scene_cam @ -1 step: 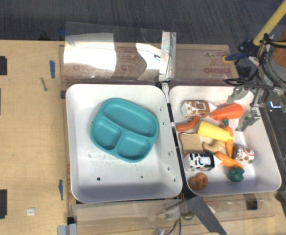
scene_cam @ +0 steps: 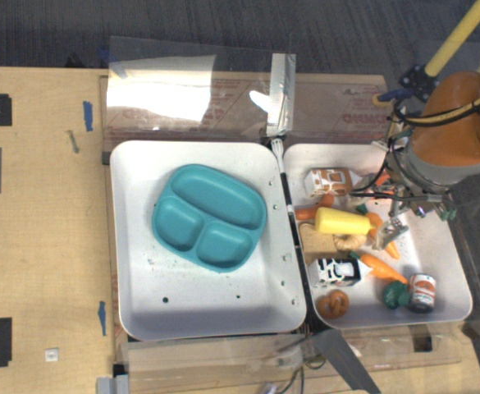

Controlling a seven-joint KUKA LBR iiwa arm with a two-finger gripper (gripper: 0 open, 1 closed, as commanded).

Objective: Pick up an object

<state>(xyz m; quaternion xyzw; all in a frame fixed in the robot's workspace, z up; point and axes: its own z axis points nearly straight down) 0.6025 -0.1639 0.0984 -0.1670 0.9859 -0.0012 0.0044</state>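
The right bin [scene_cam: 457,257] holds a heap of small objects. A yellow cylinder [scene_cam: 340,221] lies on a tan block [scene_cam: 320,241], with a brown-and-white carton [scene_cam: 330,181] behind them. Toward the front are an orange carrot [scene_cam: 381,267], a black-and-white box [scene_cam: 338,270], a brown round piece [scene_cam: 333,303], a green piece [scene_cam: 395,295] and a small can [scene_cam: 422,291]. My gripper [scene_cam: 394,235] hangs low in this bin, just right of the yellow cylinder and above the carrot. I see nothing clearly held in it.
In the left bin [scene_cam: 133,302] lies a teal divided plate [scene_cam: 209,217]. The grey arm with its orange band [scene_cam: 453,125] comes in over the right bin's far right corner. A clear plastic wall [scene_cam: 190,97] stands behind both bins.
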